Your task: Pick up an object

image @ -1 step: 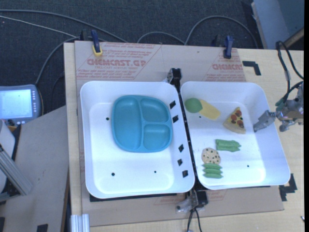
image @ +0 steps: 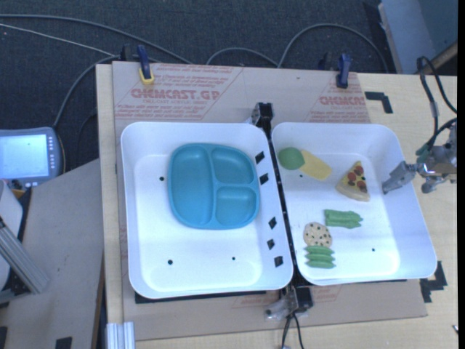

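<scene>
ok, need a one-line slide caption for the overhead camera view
Gripper at the right white bin's edge near a toy pizza slice; blue sectioned plastic plate in the left white bin.

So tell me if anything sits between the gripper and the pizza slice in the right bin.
Nothing visible does. The gripper hangs at the right bin's right wall, and the pizza slice lies just to its left with bare white floor between them. The yellow piece and green beans lie off that line.

toys (image: 320, 202) cluster L – R bin (image: 407, 217) R side free
</scene>
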`<state>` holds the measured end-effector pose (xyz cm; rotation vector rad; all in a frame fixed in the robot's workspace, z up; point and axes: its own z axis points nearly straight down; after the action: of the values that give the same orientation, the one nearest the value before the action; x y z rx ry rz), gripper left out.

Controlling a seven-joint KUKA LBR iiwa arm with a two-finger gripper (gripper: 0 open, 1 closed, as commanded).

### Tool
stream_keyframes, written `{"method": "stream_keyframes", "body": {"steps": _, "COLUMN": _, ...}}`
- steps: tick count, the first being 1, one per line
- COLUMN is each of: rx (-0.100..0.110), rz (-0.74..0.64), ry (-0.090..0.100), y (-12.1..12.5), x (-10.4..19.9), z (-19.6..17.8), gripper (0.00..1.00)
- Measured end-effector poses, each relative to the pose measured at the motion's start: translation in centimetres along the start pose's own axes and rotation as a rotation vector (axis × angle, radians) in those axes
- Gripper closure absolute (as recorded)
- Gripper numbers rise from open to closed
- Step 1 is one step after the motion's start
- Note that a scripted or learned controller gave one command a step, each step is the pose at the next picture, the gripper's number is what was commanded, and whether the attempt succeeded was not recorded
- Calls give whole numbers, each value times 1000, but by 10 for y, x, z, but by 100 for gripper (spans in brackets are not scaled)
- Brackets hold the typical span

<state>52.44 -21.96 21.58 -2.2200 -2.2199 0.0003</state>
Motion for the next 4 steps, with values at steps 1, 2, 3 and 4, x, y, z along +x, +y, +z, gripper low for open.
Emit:
{"method": "stream_keyframes", "body": {"steps": 1, "rx": 5, "rz": 1, "ry": 3, "y": -1, "x": 0, "z": 63, "gripper": 0}}
{"method": "stream_keyframes", "body": {"steps": 2, "rx": 2, "rz": 0, "ry": 2, "y": -4, "x": 4, "z": 106, "gripper": 0}}
{"method": "stream_keyframes", "body": {"steps": 3, "rx": -1, "rz": -1, "ry": 4, "y": -3, "x": 6, "z": 130, "gripper": 0}}
{"method": "stream_keyframes", "body": {"steps": 4, "rx": 0, "rz": -1, "ry": 3, "y": -3, "x": 5, "z": 120, "gripper": 100}}
